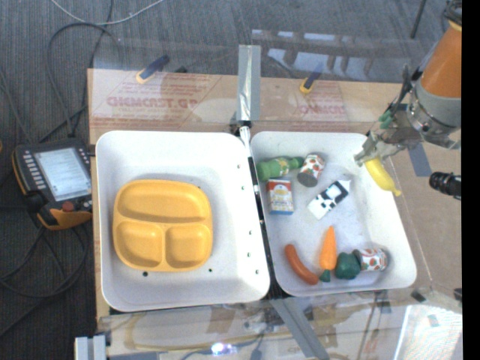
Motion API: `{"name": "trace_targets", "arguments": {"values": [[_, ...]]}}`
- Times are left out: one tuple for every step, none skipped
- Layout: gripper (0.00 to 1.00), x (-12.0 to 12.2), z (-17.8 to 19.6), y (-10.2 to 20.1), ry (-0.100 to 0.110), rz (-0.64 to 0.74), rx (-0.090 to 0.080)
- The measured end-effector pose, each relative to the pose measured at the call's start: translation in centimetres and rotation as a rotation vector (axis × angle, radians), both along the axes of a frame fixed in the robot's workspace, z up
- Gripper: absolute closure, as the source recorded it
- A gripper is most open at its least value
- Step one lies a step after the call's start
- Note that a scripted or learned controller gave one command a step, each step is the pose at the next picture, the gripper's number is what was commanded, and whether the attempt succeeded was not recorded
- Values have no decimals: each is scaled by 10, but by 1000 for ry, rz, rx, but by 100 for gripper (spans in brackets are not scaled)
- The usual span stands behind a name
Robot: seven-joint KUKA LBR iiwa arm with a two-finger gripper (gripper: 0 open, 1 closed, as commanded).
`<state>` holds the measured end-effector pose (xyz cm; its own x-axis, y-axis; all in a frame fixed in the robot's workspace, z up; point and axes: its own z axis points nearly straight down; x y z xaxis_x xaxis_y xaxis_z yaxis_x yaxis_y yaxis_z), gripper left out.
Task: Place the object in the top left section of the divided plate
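We saw the gripper [373, 154] fingers clamping the banana [381, 175]; we judged it needed a high carry to the yellow plate [162, 223].

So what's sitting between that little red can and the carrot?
In the camera view, a black-and-white block lies between the red can and the carrot, toward the can's right.

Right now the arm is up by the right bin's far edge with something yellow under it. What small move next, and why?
Probably carry it left toward the yellow divided plate in the left bin. A yellow banana-like piece hangs under the gripper above the right bin's rim, apparently gripped, though I can't confirm that. The plate's sections all look bare.
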<state>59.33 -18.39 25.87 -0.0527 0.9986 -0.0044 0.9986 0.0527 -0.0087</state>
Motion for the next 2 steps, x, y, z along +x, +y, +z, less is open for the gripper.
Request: {"name": "trace_targets", "arguments": {"values": [[100,-63,-29,55,1,60,6],[100,-34,-26,87,0,118,4]]}}
